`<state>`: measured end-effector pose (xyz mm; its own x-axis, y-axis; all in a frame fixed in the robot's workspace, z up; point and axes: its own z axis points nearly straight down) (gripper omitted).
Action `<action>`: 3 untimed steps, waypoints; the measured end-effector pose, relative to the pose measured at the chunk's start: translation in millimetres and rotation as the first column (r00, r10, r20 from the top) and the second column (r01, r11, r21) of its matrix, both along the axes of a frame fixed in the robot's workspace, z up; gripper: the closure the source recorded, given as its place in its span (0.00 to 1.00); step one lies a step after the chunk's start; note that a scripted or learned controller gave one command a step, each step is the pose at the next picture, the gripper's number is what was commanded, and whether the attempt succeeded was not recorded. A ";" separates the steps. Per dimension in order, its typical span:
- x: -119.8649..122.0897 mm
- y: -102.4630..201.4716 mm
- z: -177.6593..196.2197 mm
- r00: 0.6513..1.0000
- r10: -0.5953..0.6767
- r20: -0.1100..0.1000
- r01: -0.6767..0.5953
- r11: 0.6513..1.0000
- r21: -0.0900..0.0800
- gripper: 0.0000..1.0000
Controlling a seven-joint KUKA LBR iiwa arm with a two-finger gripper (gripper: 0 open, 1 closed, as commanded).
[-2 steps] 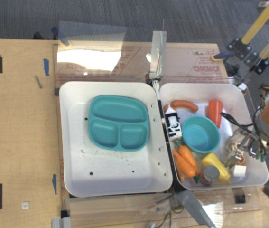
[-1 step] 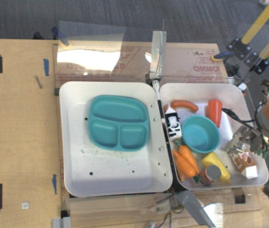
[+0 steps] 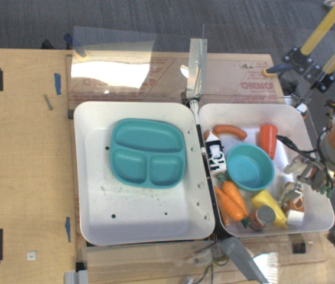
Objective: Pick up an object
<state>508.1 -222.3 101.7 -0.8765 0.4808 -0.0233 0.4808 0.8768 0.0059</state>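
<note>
End effector (image 3: 300, 185) low over right bin (image 3: 318, 215), near its right wall.
Grip state not discernible. Yellow bottle (image 3: 269, 207) lying just left of it; teal bowl (image 3: 249, 167) further left.

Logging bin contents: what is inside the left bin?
The left bin holds one teal divided plate, its three compartments bare, plus a few dark specks on the floor. Whatever lies under the plate is covered.

The left bin (image 3: 90, 218) has lots of free room along its front edge; just a teal plate (image 3: 148, 152) sits near its back. The right bin (image 3: 327, 218) is crowded: a blue bowl (image 3: 249, 167), carrots (image 3: 232, 201) and a yellow bottle (image 3: 269, 209) block the way.
</note>
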 end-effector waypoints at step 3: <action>-0.3 51.9 6.0 0.988 0.153 -0.001 -0.153 0.988 -0.037 0.00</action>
